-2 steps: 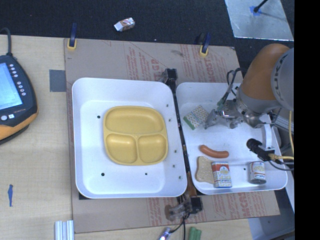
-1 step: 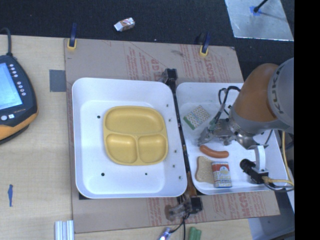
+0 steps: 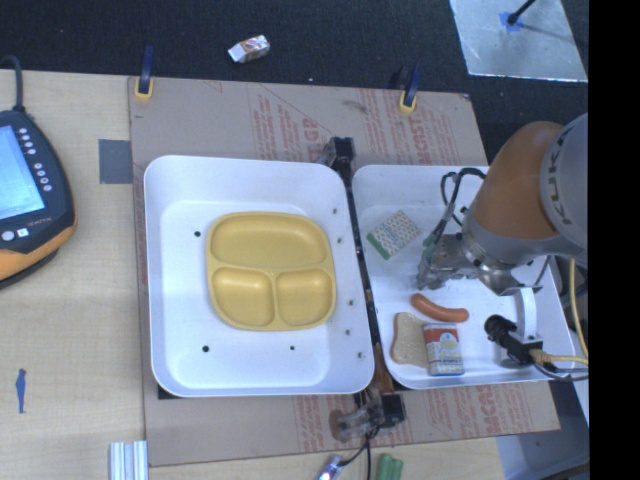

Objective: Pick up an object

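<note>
Arm: the grey arm with its orange band (image 3: 515, 183) reached in from the right, over the right bin (image 3: 400, 183).
Gripper: the gripper (image 3: 437, 268) hung low over the middle of the right bin, just above the hot dog; whether it touched the bin floor could not be told.
Fingers: too dark and small to make out, so their state could not be told; nothing showed between them.
Hot dog: a toy hot dog (image 3: 439, 309) lay on the bin floor, just below the gripper and apart from it.
Bread slice: a slice of toy bread (image 3: 407, 340) lay near the front wall, touching the can.
Can: a small red-labelled can (image 3: 443, 350) lay on its side just right of the bread.
Green pad: a checkered green pad (image 3: 393, 233) lay near the bin's left wall, left of the gripper.
Left bin: the left bin (image 3: 170, 268) held a yellow divided plate (image 3: 270, 268) at its middle.
Bench edge: a handheld pendant (image 3: 30, 193) rested at far left.
</note>
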